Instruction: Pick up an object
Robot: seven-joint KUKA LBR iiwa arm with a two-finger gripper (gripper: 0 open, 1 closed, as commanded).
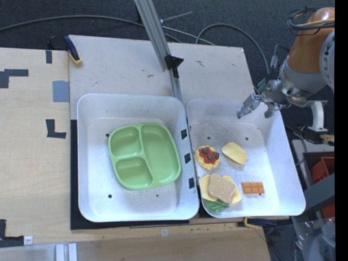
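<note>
two white bins side by side on the bench. left bin (89,145) holds a green divided plate (144,155), three compartments, lying flat near the bin's middle, tilted a little in plan.

right bin (283,162) holds the toy food, all in its lower half:
- small round pizza-like piece (208,156), yellow with red and dark topping, near the bin's left wall
- plain yellow wedge (234,153) just right of it, apart, not touching
- sandwich stack (220,191) below those two: tan bread slice on top of yellow layer, green leaf poking out at the bottom edge, sitting against the bin's lower-left corner
- small orange waffle-like bar (252,188) just right of the stack, close to it, contact unclear

gripper (255,106) at the upper right of the right bin, over the bin's back-right corner region, well apart from every food piece. two fingers visible, spread apart, nothing between them. left finger (244,109) points down-left toward the bin floor. height above the floor not readable from this angle.

arm (307,53) enters from the right, orange band above the wrist, grey body.

outside the bins: slanted metal pole (153,26) running from top centre down to the gap between bins, dark cables (228,31) on the dark floor behind, blue-and-yellow clamp (73,50) at the board's upper left corner.
</note>
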